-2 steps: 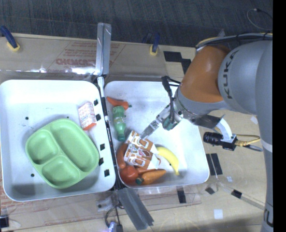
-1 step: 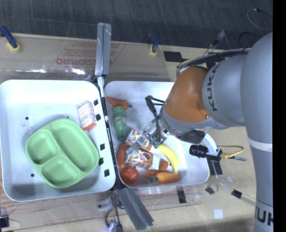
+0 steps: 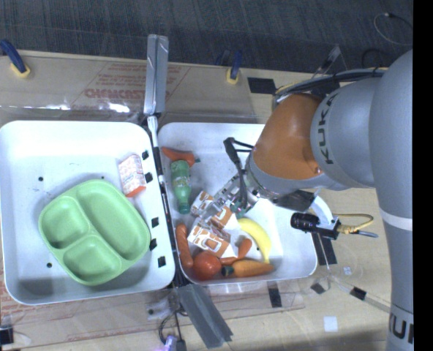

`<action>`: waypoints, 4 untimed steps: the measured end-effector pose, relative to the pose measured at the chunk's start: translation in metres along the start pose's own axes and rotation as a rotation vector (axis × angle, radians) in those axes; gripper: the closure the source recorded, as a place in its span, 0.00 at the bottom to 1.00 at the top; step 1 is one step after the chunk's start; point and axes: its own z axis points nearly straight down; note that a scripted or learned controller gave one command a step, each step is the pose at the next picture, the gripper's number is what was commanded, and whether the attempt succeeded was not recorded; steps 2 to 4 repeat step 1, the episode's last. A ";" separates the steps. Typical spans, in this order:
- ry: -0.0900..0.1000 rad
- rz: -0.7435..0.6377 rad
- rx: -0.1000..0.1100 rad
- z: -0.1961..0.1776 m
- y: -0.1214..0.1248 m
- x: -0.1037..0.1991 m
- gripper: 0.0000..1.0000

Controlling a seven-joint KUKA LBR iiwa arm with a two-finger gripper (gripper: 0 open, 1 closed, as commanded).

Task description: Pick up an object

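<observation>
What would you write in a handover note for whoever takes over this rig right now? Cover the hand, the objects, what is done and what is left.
Hand: low in the right bin, over the juice cartons; grip state unclear.
Right bin: green bottle, banana, tomato, carrots.
Left bin: green divided plate, one small carton.
Done: nothing visibly lifted.
Left: grasp and raise one object.

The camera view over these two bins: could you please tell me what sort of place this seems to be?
Probably a robotics lab set up for grasping trials, not a kitchen. A grey KUKA arm with an orange band reaches over two shallow white plastic bins clamped to a bench, one holding toy-like food such as a yellow banana.
</observation>
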 end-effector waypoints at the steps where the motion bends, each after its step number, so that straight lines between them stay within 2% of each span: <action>1: 0.024 -0.027 0.017 -0.135 0.032 0.013 1.00; 4: 0.024 -0.027 0.017 -0.135 0.032 0.013 1.00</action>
